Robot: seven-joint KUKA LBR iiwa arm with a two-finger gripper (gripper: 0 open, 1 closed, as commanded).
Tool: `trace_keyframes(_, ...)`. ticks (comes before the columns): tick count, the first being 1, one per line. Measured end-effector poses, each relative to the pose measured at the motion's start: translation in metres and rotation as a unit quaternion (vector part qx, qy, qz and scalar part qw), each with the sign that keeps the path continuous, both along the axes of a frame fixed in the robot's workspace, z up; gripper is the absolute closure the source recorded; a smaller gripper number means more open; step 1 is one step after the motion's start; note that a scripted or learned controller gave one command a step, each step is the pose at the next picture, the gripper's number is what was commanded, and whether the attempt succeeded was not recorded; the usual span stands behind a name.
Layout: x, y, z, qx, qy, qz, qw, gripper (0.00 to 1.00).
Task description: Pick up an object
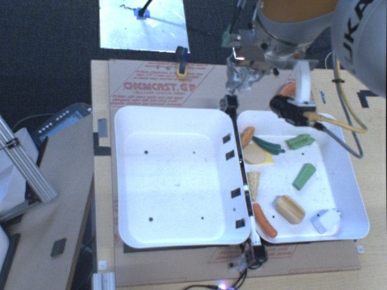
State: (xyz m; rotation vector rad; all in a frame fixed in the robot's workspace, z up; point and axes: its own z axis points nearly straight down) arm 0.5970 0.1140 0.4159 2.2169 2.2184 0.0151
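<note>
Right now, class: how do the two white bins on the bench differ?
The left bin is wider than the right bin. The left bin's floor shows just small dark dots, while the right bin holds toy food: a carrot, a bread roll, green pieces and others. The gripper hangs nearer the right bin's far edge. Both are shallow, white and meet at a black-clipped seam.

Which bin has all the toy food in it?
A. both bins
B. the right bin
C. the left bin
B: the hot dog, bread roll and green pieces lie in the right bin, while the left bin shows bare white floor.
</note>
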Motion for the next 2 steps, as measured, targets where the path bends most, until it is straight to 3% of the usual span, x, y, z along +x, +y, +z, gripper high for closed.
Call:
trace_keyframes(1,0.073,0.078,-0.125,-0.0010,0.006,0.004,1.0000,1.00)
trace_keyframes(2,0.072,0.123,0.010,0.0018,-0.002,0.004,1.0000,1.00)
